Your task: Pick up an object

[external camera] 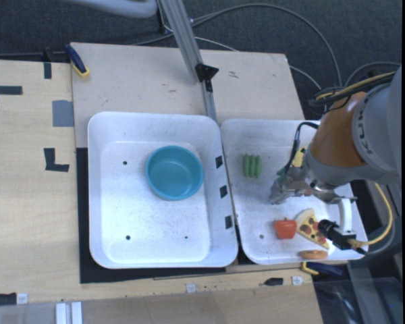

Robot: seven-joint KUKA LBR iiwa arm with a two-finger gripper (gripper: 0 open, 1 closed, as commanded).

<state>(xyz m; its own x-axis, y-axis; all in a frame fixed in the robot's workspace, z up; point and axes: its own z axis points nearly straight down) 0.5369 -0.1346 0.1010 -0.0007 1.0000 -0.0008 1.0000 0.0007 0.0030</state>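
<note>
The arm's gripper point(281, 193) hangs low over the right bin point(256, 130); whether it is released or clenched cannot be told. A green object point(251, 165) lies just left of it, long axis running toward the bin's far rim. A red piece point(286, 229) and pizza slice point(312, 227) sit nearer the front; a blue bowl point(175, 173) occupies the left bin point(115, 201).

green item point(252, 165), red item point(285, 229), pizza slice point(312, 227), right bin point(256, 133)
</note>
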